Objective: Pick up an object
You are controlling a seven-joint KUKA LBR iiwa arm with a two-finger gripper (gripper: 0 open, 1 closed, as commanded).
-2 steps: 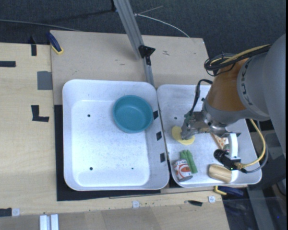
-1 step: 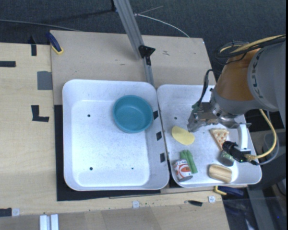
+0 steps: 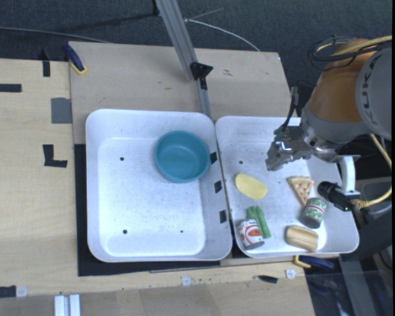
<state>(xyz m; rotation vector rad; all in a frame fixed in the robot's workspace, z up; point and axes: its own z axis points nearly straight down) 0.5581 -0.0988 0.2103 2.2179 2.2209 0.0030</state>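
- Bench (image 3: 26, 176): tan top carrying two shallow white bins side by side, with black tape marks across its left part. Nothing on it bears on progress.
- Arm (image 3: 345, 91): grey with an orange section, reaching in from the right and hanging over the far part of the right bin. My read: approach stage, no pick made so far.
- Left bin (image 3: 108, 236): holds a blue bowl (image 3: 182, 155) at its far right corner, upright, well apart from the arm. Unlikely target from this pose.
- Right bin (image 3: 250, 133): holds all the small candidates, grouped in its near half. Every one lies on the bin floor, so nothing is lifted yet.
- Gripper (image 3: 280, 158): sits above bare bin floor on the far side of the cluster. Too dark and small to read, so I cannot tell whether the claw is spread or pressed together. Nothing visible in it.
- Yellow lemon-like piece (image 3: 251, 186): nearest candidate, just on the near side of the gripper, not touching it. Likeliest pick, as a guess.
- Bread roll (image 3: 301, 237): near right corner, lying flat.
- Pizza slice (image 3: 301, 189): right of the yellow piece, flat.
- Red can (image 3: 251, 233): near edge, on its side, touching or just beside the green vegetable (image 3: 258, 221).
- Green-labelled can (image 3: 314, 211): between pizza slice and bread roll, tilted.
- Left to do: descend onto one item, close, lift. Essentially the whole task.
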